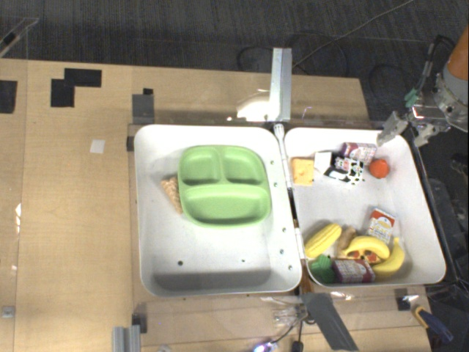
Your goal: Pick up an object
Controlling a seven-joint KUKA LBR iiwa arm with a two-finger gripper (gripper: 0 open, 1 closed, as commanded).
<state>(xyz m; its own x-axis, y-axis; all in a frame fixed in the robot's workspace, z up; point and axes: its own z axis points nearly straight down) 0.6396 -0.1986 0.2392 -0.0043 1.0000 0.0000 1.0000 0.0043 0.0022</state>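
the approach is barely begun: the tool (393, 130), its grip state something i cannot tell, hovers at the right bin's (429, 218) upper right rim, and next must descend toward the nearby orange ball (378, 169).

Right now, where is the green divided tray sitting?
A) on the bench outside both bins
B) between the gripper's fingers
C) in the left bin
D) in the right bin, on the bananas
C: the green divided tray lies flat inside the left bin, while the bananas are in the right bin.
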